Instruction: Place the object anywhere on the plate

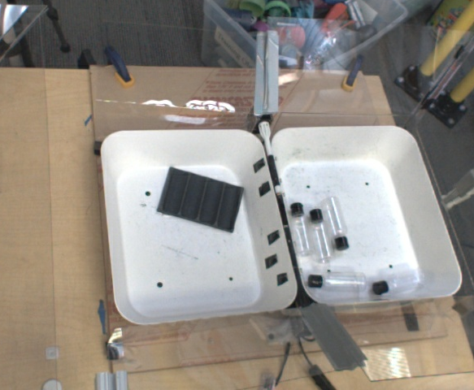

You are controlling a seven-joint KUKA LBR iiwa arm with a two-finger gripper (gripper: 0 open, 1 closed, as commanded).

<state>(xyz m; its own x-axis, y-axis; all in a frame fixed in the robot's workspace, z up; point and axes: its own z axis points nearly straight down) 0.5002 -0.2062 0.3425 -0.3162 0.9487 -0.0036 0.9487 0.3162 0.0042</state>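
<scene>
A black ribbed rectangular plate (200, 199) lies flat in the upper middle of the left bin (131, 291), turned slightly clockwise. In the right bin (432, 218) lie several clear plastic vials with black caps. Three of them (322, 236) lie close together near the bin's left side. One vial (338, 282) lies crosswise near the front edge, and another (393, 285) rests in the front right corner.
Black clips (271, 237) line the shared rim between the two bins. A clear tub of colourful items (302, 6) stands behind the bins. Clamps (121, 73) hold the cardboard base at the back. A grey flat piece (332, 337) sticks out under the front edge.
</scene>
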